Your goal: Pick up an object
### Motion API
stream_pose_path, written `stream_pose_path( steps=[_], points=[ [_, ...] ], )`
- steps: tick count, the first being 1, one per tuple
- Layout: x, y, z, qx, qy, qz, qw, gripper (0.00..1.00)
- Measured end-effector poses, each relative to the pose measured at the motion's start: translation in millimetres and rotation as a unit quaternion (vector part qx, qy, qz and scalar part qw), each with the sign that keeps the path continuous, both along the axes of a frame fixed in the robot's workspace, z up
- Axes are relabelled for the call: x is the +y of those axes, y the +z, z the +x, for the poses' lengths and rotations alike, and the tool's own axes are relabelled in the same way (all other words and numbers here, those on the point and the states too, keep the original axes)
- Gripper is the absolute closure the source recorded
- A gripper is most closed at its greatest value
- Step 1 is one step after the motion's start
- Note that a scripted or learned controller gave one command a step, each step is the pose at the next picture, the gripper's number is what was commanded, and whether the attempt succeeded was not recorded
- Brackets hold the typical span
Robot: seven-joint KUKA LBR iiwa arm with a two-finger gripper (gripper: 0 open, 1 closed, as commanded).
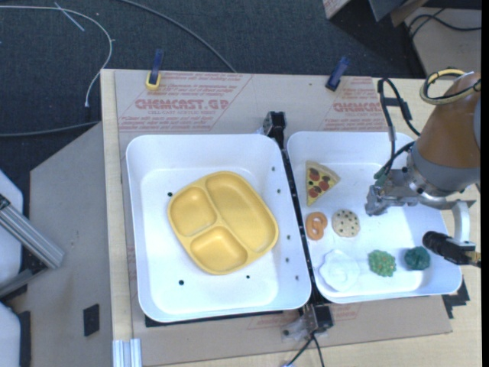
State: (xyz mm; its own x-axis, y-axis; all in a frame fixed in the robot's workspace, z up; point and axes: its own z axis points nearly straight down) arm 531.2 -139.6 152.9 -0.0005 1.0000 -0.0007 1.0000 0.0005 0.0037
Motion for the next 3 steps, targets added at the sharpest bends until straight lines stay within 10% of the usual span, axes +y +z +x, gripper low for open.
stream_pose_path(
  steps=[2,3],
  points=[
    [1.8,78.6,0.3,-0.001,0.001,-0.0001,1.0,1.0],
    [56.4,87.5,11.9,0.0,0.003,0.0008,1.0,1.0]
  ],
)
